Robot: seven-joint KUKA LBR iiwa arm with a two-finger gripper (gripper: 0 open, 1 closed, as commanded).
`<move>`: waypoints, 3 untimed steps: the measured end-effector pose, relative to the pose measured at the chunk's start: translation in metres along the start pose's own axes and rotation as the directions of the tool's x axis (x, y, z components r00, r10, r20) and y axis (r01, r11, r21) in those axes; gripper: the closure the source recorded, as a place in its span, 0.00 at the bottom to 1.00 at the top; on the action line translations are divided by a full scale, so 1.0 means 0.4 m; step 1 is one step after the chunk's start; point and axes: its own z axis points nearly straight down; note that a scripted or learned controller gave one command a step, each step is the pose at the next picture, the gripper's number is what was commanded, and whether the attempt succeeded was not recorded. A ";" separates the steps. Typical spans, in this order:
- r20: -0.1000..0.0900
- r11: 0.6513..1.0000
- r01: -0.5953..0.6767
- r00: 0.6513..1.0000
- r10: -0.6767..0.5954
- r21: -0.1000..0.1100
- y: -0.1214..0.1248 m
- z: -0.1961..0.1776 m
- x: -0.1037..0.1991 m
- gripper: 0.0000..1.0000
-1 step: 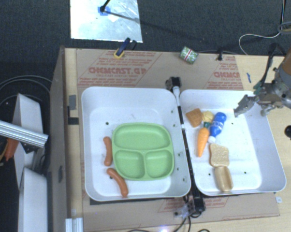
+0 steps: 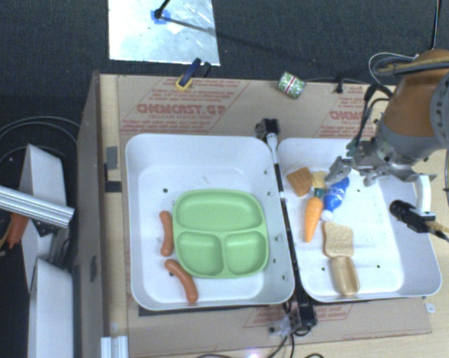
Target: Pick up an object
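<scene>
The right bin (image 2: pixel 415 274) holds several toy foods. A blue and white bottle (image 2: pixel 334 196) lies near its middle, with an orange carrot (image 2: pixel 312 216) just left of it and a tan bread piece (image 2: pixel 300 180) at the upper left. A toast slice (image 2: pixel 338 239) and a pale bun (image 2: pixel 345 275) lie nearer the front. My gripper (image 2: pixel 355 173) hangs low over the bottle's upper end with its fingers spread apart, and nothing is visibly clamped between them.
In the left bin (image 2: pixel 146 200) are a green divided plate (image 2: pixel 221 233) and two sausages (image 2: pixel 165 233) (image 2: pixel 181 280). A green and white roll (image 2: pixel 291 84) lies on the board behind the bins. A divider rail (image 2: pixel 280 200) runs between the bins.
</scene>
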 end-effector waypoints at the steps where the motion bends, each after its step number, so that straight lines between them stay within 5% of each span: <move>1: 0.001 1.000 0.000 1.000 0.000 -0.002 0.011 0.180 0.065 0.00; 3: 0.001 1.000 -0.003 1.000 0.003 -0.003 -0.163 0.180 0.097 0.00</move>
